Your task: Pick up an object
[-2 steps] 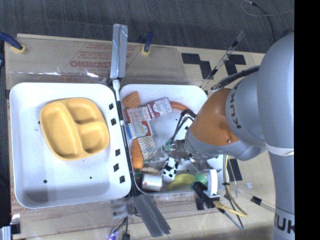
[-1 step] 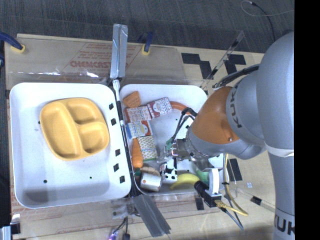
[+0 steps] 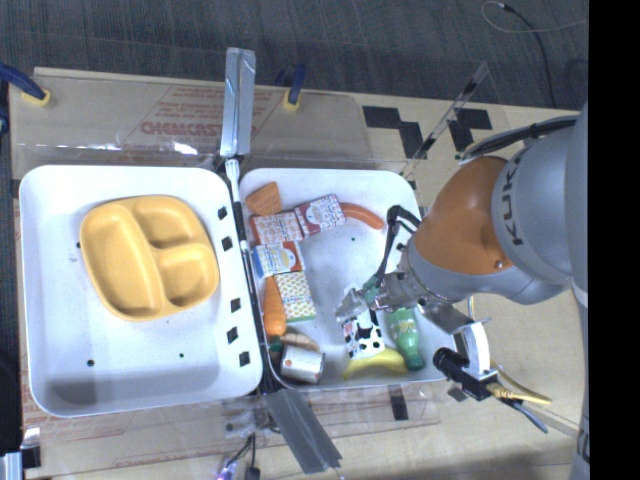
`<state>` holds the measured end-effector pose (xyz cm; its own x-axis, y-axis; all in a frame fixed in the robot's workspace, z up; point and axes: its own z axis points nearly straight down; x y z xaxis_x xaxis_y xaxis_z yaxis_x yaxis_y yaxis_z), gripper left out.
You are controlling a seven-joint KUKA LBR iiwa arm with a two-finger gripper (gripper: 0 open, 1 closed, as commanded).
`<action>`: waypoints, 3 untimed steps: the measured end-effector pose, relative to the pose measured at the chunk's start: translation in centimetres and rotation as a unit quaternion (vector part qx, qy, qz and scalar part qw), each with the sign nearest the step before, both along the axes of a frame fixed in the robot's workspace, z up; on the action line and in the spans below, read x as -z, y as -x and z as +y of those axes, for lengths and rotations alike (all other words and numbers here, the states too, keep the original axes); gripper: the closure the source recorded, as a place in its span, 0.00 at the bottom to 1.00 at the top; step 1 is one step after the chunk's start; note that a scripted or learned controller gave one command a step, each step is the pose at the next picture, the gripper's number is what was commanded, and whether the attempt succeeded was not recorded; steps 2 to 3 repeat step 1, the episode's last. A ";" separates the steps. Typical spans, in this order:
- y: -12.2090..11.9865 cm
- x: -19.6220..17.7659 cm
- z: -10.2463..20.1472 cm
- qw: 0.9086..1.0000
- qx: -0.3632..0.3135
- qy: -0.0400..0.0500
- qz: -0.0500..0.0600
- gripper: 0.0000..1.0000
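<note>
My gripper (image 3: 362, 308) hangs low in the right bin (image 3: 330, 183), near its front right corner, and I cannot make out how its tips stand. Just below it lie a black-and-white spotted item (image 3: 364, 341), a green bottle (image 3: 404, 333) and a yellow banana (image 3: 375, 365). Further left in this bin are several small cartons (image 3: 278, 230), an orange carrot (image 3: 273, 311), a patterned box (image 3: 294, 296), a metal can (image 3: 303, 364) and an orange sausage-shaped piece (image 3: 362, 215).
A yellow divided plate (image 3: 148, 255) lies in the left bin (image 3: 60, 368). A ridge with black clips (image 3: 236, 298) separates the two bins. The grey arm with its orange band (image 3: 462, 233) covers the right bin's right edge.
</note>
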<state>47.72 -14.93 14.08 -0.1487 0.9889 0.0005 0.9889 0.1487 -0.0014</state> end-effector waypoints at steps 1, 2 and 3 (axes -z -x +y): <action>-0.1 -9.0 2.8 0.993 0.117 0.000 0.000 1.00; -0.1 -9.0 2.8 0.993 0.117 0.000 0.000 1.00; -0.1 -9.0 2.8 0.993 0.117 0.000 0.000 1.00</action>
